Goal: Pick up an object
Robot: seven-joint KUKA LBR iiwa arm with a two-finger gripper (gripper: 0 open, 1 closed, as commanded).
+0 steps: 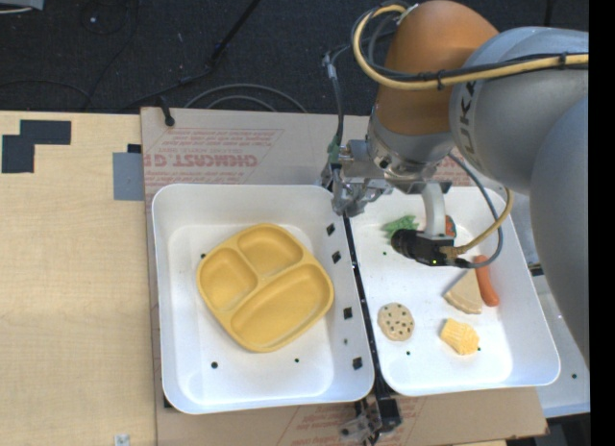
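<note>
Where bins (192, 377) pair, one tray (265, 285), perhaps five foods (396, 321)

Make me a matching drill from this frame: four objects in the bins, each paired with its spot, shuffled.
Things:
1. yellow divided plate
2. cookie
3. yellow block
4. green piece

Places:
A. right bin, far end, just below the tool
B. right bin, near side, close to the middle divider
C. left bin, centre
D. right bin, near side, right of the cookie

Pairs: 1-C, 2-B, 3-D, 4-A
</note>
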